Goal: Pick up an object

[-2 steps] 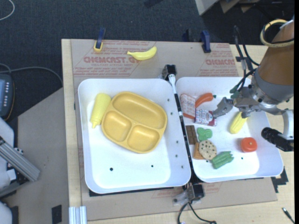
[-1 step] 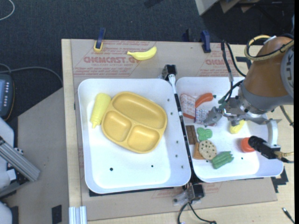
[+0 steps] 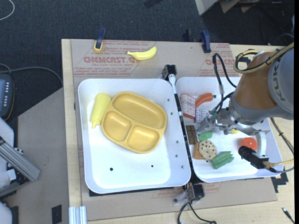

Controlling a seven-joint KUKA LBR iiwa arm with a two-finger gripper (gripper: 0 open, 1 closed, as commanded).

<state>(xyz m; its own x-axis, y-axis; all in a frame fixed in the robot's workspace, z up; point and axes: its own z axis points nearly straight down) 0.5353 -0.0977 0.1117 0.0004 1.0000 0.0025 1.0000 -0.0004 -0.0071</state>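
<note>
Cut off by the right picture edge: the arm [image 3: 266,85]. Hidden beneath its wrist: far-right floor of the right bin [image 3: 224,171]. Gripper [image 3: 208,122] fingers too blurred to read.

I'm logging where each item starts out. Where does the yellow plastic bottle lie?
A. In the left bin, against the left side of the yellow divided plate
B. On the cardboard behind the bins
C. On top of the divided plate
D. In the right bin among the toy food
A: the yellow plastic bottle lies in the left white bin, touching the left edge of the yellow divided plate, not on top of it.
</note>
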